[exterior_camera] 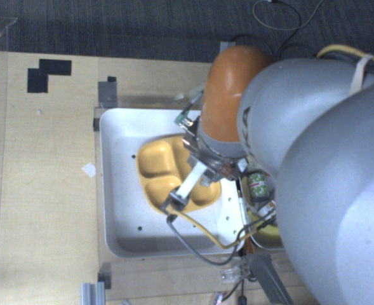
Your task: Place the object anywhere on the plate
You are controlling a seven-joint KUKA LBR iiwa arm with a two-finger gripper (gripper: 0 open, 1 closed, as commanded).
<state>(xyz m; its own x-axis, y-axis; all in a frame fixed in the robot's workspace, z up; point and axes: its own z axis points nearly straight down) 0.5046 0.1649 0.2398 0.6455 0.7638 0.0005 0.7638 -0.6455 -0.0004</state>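
Though mostly hidden, the tool (203,165) seemingly overhangs the plate (155,162).

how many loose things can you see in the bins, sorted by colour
yellow: 2, a divided plate and a partly hidden thing
green-labelled: 1, a small container
total: 3 in sight; the arm may hide more
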